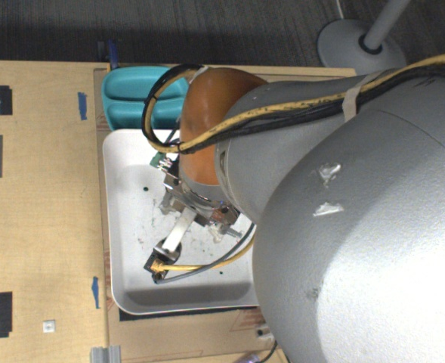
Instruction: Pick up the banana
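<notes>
My gripper (213,221) hangs low over the white bin (125,203), near its middle, just under the orange band (207,119) of the wrist. The big grey arm (343,225) reaches in from the right and hides the bin's right half and whatever lies there. The bare bin floor to the left of the gripper shows only small dark specks and scuffs.
A teal moulded block (135,97) sits just beyond the bin's far edge. Cardboard-coloured bench (41,203) with black and blue tape marks stretches to the left. A grey lamp-like stand (354,40) rises at the back right.
</notes>
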